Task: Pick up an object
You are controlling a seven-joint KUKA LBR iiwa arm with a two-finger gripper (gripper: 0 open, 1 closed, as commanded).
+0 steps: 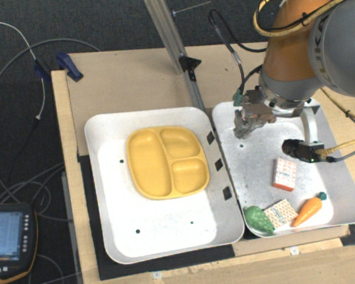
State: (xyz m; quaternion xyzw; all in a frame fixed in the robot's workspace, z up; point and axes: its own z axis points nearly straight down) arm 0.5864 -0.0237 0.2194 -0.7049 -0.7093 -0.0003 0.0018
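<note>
Right bin (254, 174): claw (244, 125) tips hard to discern.

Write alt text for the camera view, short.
A grey and orange robot arm reaches in from the right, its gripper over the far end of the right bin, which holds a small box, a toy carrot, a green toy and a flat patterned packet near its front edge. The left bin holds a yellow divided plate.
</note>
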